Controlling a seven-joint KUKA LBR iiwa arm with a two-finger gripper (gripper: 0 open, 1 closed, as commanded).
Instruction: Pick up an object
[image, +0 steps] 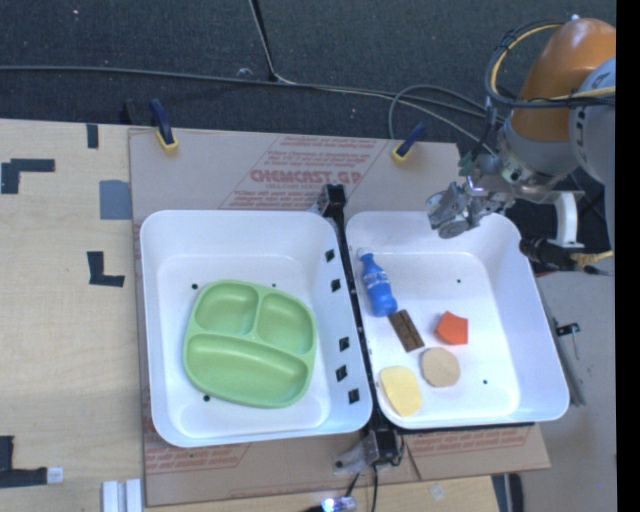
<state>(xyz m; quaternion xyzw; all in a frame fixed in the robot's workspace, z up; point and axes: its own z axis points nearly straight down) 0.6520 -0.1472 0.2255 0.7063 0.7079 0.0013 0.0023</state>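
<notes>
While hanging above the right bin (530, 300), fingers (447, 222) unclear: cannot tell.

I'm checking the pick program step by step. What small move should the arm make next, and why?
Probably swing the claw toward the near-left and begin lowering over the blue bottle. The claw hangs above the right bin's far rim with nothing seen between its fingers, and the bottle, lying by the divider, seems the nearest object.
</notes>
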